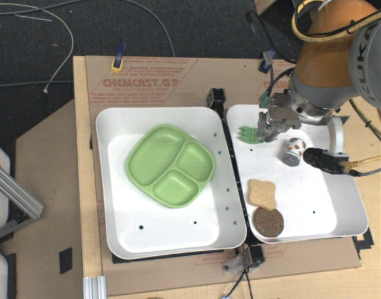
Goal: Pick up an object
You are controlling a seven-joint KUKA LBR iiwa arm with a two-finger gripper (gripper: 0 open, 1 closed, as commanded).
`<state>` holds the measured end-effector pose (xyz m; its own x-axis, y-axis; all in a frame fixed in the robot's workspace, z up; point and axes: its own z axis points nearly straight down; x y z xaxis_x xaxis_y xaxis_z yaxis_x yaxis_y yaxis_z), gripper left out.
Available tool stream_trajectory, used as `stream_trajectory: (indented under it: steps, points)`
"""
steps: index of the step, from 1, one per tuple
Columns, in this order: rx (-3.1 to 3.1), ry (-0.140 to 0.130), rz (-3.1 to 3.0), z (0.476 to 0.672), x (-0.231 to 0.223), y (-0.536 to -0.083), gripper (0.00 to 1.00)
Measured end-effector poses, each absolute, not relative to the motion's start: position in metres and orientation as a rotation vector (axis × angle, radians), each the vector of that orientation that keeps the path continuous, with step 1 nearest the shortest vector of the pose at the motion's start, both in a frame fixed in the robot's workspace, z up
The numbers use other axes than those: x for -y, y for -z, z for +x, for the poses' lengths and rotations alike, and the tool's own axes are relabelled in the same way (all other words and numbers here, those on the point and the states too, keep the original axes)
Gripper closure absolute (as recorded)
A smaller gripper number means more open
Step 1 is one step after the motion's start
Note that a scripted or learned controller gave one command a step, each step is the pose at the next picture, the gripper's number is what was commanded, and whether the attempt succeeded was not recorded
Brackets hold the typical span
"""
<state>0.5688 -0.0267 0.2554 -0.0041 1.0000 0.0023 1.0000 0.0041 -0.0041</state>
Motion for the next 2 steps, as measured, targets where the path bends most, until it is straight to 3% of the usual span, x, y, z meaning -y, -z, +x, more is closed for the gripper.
stream_trajectory:
  steps: [1, 2]
  points:
    - [2.223, -0.003, -2.212, 0.555, -0.019, -0.243, 1.0]
    - [2.227, 0.001, -2.212, 0.559, -0.077, -0.235, 1.0]
